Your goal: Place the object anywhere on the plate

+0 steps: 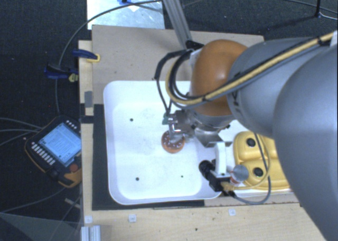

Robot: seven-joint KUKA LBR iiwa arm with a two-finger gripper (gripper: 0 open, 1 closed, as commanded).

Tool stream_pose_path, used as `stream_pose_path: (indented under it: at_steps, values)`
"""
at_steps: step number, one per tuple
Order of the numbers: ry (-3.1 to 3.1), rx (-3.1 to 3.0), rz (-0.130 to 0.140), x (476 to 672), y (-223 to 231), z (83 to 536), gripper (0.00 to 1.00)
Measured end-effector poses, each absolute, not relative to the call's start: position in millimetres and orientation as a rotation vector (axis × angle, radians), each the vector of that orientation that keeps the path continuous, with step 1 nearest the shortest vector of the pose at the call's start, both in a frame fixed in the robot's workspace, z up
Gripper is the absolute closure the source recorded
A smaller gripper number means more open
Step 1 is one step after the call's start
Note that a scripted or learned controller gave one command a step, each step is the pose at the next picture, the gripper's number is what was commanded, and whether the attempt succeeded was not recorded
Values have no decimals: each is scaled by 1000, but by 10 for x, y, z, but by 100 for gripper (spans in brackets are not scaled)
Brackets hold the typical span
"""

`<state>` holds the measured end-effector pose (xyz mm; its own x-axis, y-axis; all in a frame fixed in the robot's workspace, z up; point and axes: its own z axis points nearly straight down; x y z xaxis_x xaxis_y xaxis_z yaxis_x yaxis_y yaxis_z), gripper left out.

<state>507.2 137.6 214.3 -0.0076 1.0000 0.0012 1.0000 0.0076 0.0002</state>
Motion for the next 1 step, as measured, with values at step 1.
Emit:
stream_pose_path:
  at_steps: [1]
  values:
    - [-2227, -2215, -1, 5075, 1365, 2143, 0]
